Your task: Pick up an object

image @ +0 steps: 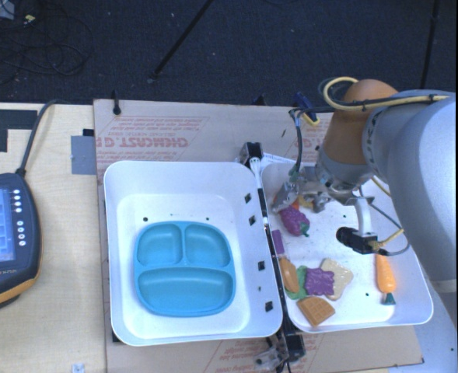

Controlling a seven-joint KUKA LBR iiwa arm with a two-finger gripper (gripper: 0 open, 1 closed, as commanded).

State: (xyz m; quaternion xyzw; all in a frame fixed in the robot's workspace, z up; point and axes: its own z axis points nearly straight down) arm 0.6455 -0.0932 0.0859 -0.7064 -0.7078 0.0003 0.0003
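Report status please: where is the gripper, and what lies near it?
Gripper low in right bin, over purple toy; no grasp seen. Carrot and toy pile nearby. Blue plate in left bin.

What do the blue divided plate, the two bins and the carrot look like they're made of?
Blue plate: likely moulded plastic, matte, with soft rounded dividers and even colour. Bins: seemingly thin white plastic, smooth and slightly glossy with rounded corners. Carrot: probably toy plastic or rubber, uniformly orange with a green tip; too small to be sure.
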